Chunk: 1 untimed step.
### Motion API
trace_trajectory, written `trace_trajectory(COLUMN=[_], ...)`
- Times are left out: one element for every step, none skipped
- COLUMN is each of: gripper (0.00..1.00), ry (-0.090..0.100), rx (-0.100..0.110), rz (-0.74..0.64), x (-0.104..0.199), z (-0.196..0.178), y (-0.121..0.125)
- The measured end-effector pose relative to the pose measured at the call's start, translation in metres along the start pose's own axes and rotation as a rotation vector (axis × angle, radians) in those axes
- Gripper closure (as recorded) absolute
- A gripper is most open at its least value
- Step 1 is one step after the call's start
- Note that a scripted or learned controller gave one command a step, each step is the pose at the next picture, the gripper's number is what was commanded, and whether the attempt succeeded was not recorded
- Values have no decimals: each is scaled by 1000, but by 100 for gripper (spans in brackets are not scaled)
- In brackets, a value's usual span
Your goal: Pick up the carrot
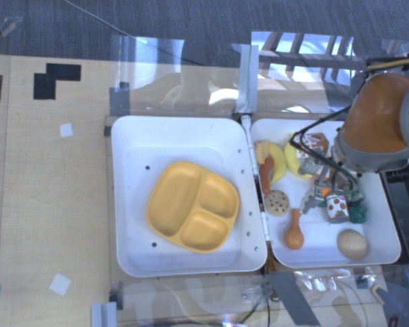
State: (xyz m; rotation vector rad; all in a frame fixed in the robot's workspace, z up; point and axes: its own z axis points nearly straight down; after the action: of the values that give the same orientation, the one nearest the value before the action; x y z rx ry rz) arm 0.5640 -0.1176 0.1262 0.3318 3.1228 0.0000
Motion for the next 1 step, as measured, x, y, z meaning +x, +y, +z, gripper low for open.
trace_trajectory(gripper=[0], ry=[-12], rx=[-2], rz=[13], x=[-19], z=[37], y=[-15])
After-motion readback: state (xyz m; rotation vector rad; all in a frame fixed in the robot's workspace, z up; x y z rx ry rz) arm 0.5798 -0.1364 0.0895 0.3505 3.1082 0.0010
